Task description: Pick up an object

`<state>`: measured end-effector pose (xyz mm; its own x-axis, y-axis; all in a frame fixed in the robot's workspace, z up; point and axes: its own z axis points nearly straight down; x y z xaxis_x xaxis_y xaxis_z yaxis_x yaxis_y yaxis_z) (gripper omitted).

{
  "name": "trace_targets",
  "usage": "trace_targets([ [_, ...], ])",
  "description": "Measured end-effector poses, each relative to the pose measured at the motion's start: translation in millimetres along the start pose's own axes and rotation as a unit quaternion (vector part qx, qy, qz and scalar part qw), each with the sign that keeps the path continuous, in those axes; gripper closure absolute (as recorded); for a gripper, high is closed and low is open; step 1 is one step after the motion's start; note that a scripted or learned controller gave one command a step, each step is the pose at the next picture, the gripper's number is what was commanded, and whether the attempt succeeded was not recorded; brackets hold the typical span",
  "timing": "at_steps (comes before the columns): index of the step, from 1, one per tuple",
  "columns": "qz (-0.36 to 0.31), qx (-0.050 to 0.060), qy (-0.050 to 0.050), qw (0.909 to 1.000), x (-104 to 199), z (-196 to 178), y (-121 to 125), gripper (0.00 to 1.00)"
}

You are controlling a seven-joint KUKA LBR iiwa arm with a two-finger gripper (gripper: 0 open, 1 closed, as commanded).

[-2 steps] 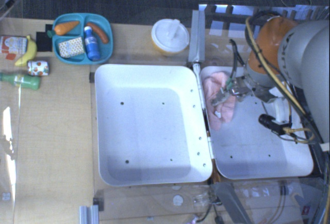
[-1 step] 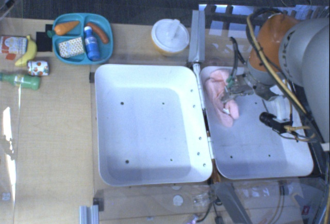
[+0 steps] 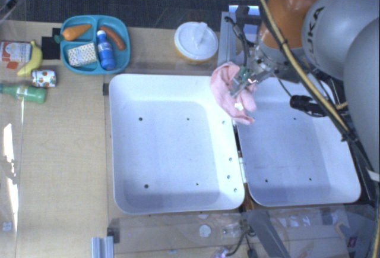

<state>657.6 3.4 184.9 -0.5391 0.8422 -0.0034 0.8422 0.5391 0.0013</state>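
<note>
— Why is the pink cloth [image 3: 228, 91] hung up there, over the seam between the two bins?

— It is draped from the gripper [image 3: 242, 81], which is held above the top inner corner of the right bin [image 3: 309, 156] — just where that bin meets the left bin [image 3: 172, 144]. The cloth is bunched at the top and trails downward, so it is judged to be lifted rather than lying flat on a bin floor.

— And the jaws — how are they set?

— They are seen closed in on the cloth, with a fold of pink fabric caught between the fingers; most of the cloth is hung to the left of and below the fingertips, its lower end dangling over the rim between the bins.

— Is the hold to be trusted?

— Only a small pinch near the upper edge appears to be taken, so a slip is thought possible if the arm is moved quickly.

— And the rest of the bench?

— A blue tray [image 3: 120, 34] of toy food and a white lidded cup [image 3: 196, 40] are left well apart, beyond the bins.
</note>
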Motion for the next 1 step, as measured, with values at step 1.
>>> trace_targets([
  [1,0.067,0.003,0.003,0.9978,-26.6,4.6,-4.5,1.00],
])
